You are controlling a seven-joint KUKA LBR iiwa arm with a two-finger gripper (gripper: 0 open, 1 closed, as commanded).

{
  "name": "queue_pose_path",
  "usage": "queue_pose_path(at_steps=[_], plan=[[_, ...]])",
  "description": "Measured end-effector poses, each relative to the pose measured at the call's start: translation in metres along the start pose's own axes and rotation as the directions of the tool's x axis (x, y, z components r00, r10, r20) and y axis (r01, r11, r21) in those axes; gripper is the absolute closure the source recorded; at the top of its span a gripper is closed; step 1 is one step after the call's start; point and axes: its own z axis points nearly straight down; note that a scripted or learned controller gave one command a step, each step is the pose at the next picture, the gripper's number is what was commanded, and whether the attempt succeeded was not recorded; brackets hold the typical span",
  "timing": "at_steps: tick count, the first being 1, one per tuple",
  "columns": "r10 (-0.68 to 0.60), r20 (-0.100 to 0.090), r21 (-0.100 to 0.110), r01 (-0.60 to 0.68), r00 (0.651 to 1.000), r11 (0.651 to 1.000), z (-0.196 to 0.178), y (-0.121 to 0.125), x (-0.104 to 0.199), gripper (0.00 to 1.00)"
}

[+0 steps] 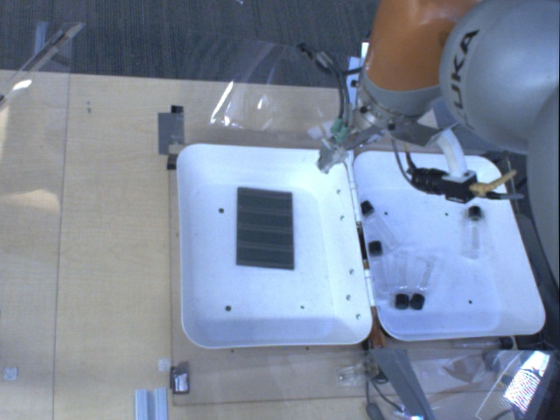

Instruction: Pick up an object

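A dark grey ribbed rectangular block (265, 227) lies flat in the middle of the left bin (201, 313). The right bin (516, 309) holds small black pieces (366, 206) (374, 248), a black pair (408, 301) near its front, and clear plastic items (413, 271) (472, 234) that are hard to make out. My gripper (332, 154) hangs over the far end of the divide between the bins, up and to the right of the grey block. Nothing is visibly held in it.
The orange-banded arm (411, 33) covers the back of the right bin. A black and yellow part (455, 185) with cable sits below it. A clear plastic sheet (254, 103) lies behind the left bin, and a small dark bracket (172, 129) stands at its back left corner.
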Motion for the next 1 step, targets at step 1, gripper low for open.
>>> queue_pose_path(at_steps=[1], plan=[[-0.005,0.003,-0.006,0.005,1.000,1.000,-0.0121,0.0021,0.0002,1.00]])
